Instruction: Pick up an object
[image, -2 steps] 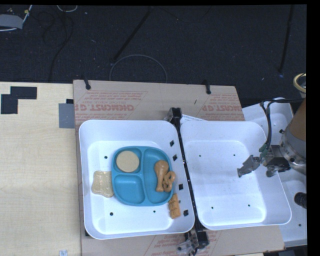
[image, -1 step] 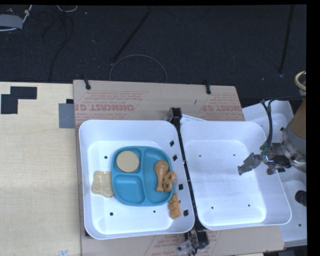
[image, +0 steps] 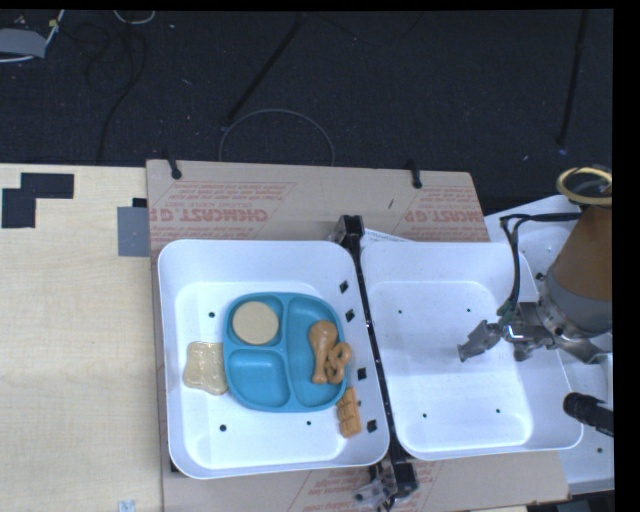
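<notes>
A blue divided plate (image: 262, 384) lies in the left bin (image: 190, 280). On it rest a round tan cookie (image: 254, 322) and a twisted brown pretzel piece (image: 327, 351). A pale bread slice (image: 206, 367) lies just left of the plate, and a small orange-brown snack piece (image: 348, 412) lies by the plate's lower right corner. My gripper (image: 478, 343) hangs over the right side of the right bin (image: 440, 300), far from all these objects. Nothing shows between its fingers.
A black divider (image: 366, 350) separates the two bins. Brown cardboard (image: 300, 205) lies under them. The arm's grey body (image: 590, 270) fills the right edge, with cables (image: 515, 270) beside it. Pale wooden bench surface (image: 70, 330) extends to the left.
</notes>
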